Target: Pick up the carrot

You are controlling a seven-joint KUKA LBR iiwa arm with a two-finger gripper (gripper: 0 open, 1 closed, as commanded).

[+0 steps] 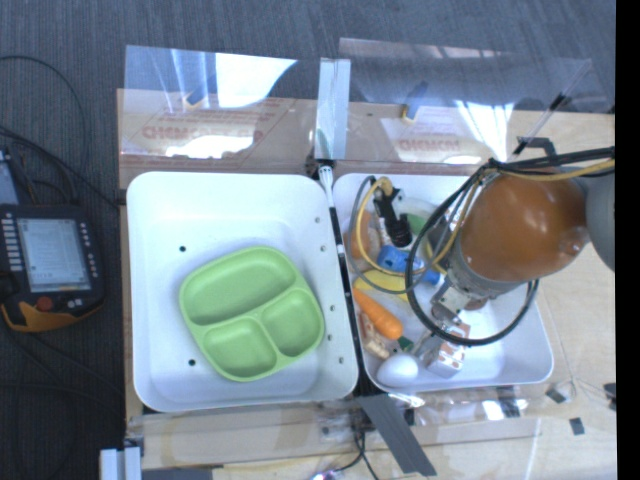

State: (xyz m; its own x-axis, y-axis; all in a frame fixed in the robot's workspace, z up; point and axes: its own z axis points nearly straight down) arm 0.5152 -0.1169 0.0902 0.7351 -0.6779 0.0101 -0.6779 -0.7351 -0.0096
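The carrot (378, 316) is orange and lies slantwise in the right bin (530, 363), near that bin's left wall and towards the front. My gripper (442, 351) hangs low over the front middle of the right bin, a short way right of the carrot's lower end. The arm's orange band and looping cables cover the gripper from above, and nothing visible links the carrot to it.
A white egg-shaped thing (400, 370) rests at the right bin's front edge, just below the carrot. A blue item (393, 260) sits behind the carrot. The left bin (160, 218) holds a green divided plate (252, 313). A teach pendant (50, 258) lies left of the bench.
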